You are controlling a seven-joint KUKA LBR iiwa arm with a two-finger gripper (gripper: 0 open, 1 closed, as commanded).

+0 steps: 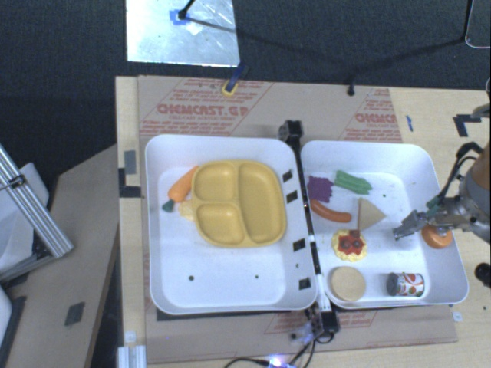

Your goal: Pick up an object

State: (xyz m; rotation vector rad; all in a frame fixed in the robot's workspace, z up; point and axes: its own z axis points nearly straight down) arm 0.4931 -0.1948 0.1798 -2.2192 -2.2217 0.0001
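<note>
My gripper (431,222) hangs low over the right side of the right bin (399,159). A round orange object (439,239) lies directly beneath it, partly covered by it; whether they touch I cannot tell. To the gripper's left lie a tan wedge (369,213), a red sausage (331,213) and a yellow piece with red spots (350,244). Purple grapes (320,188) and a green piece (352,181) sit farther back. At the bin's front are a round tan biscuit (347,284) and a small can (405,284) on its side.
The left bin (230,290) bears a yellow divided plate (234,203) with a carrot (181,185) against its left edge. A black clip strip (301,205) runs between the two bins. A shiny metal sheet (182,21) lies beyond the bench.
</note>
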